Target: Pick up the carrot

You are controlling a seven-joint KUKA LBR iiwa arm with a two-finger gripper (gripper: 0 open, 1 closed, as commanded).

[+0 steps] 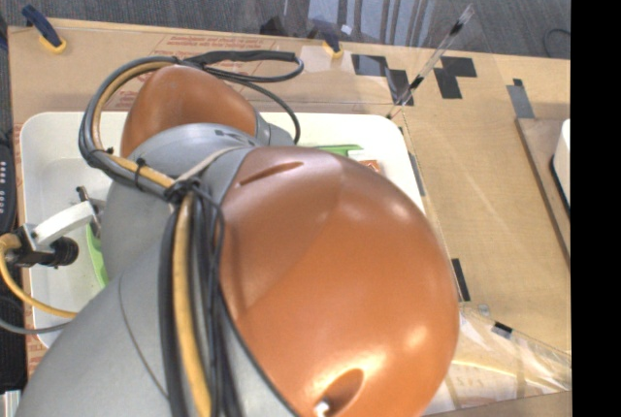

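Note:
The arm's grey and orange body (pixel 291 250) looms close under the camera and covers most of the left bin (pixel 49 139). Its wrist reaches down to the left, where a white part (pixel 60 223) and a black fitting (pixel 39 255) stick out over the bin's left side. A strip of green (pixel 96 255) shows beside the arm in that bin, and another green edge (pixel 335 150) peeks out near the bin's far rim. The carrot is hidden behind the arm.
Black and yellow cables (pixel 184 76) loop off the arm above the bin. A brown cardboard surface (pixel 485 173) with black tape marks lies to the right. A clear plastic sheet (pixel 374 17) stands at the back.

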